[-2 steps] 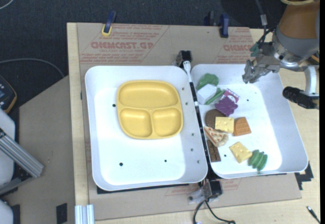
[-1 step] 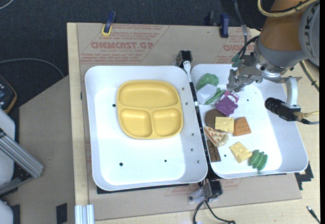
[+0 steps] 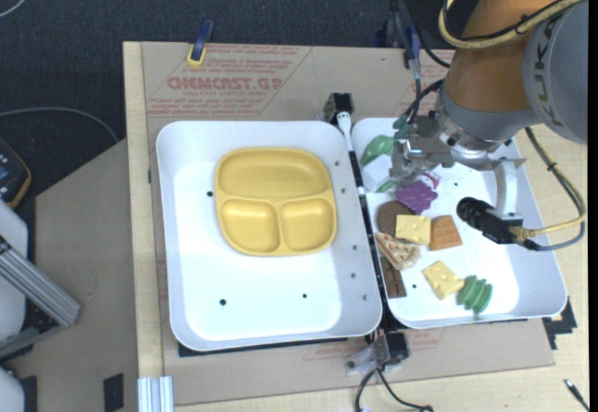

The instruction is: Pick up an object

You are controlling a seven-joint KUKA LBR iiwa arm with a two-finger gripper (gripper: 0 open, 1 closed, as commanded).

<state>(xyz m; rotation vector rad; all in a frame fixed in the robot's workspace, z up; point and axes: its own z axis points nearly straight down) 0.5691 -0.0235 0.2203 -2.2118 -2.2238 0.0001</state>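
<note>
Purple toy food (image 3: pixel 417 192), right bin (image 3: pixel 542 293), twelve o'clock of cheese (image 3: pixel 412 229): light, rigid, slick plastic; grip across its narrow sides. Hand (image 3: pixel 413 163) directly above; grip state undeterminable.

Red print reading what looks like "CHEMCAST G.P" runs across the brown protective sheet (image 3: pixel 234 74) covering the table, just beyond the far rim of the left bin (image 3: pixel 177 149). Smaller red lines above and below that word are too blurred to read. The same faint red print recurs near the sheet's front edge, unreadable.
</note>
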